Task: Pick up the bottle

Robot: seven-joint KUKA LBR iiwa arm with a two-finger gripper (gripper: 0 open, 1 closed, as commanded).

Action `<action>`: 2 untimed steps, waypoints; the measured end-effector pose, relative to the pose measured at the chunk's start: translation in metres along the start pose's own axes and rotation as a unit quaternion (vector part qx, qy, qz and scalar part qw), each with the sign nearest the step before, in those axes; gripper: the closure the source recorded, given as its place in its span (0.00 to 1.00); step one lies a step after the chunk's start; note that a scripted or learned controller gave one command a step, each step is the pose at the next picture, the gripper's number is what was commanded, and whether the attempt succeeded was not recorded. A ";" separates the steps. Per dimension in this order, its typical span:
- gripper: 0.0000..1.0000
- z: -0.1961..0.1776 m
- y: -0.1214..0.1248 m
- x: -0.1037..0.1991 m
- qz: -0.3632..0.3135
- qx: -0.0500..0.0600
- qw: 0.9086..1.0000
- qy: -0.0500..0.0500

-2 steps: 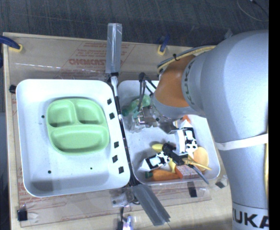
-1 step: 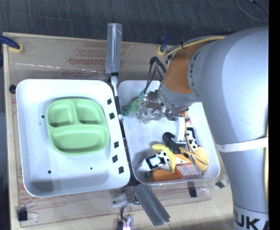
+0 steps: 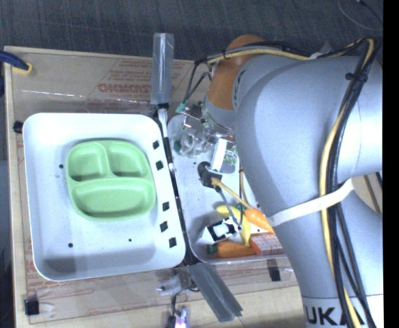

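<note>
My gripper (image 3: 190, 139) is low over the far left corner of the right bin (image 3: 194, 207), under the orange band of the wrist (image 3: 220, 91). Just right of it lies a small item with a white and green label (image 3: 225, 157), which may be the bottle; the arm hides part of it. A black piece (image 3: 205, 173) sits just below that. I see nothing clearly between the gripper's tips.
The left bin (image 3: 35, 197) holds a green divided plate (image 3: 111, 180). At the near end of the right bin lie orange carrot-shaped toys (image 3: 235, 249), a yellow item (image 3: 235, 214) and a black and white item (image 3: 219, 230). The grey arm covers most of the right bin.
</note>
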State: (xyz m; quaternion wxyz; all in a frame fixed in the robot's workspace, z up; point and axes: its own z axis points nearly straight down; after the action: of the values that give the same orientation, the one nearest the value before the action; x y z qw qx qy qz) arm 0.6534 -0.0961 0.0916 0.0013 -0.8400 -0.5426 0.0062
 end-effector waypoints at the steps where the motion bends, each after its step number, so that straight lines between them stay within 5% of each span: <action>1: 1.00 0.002 -0.021 -0.012 0.381 0.004 0.925 0.004; 2: 1.00 -0.100 -0.079 0.055 0.451 0.000 0.892 0.005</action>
State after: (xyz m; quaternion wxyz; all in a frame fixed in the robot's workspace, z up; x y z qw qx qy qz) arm 0.6055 -0.0129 0.1915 0.0013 -0.9945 -0.1052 0.0017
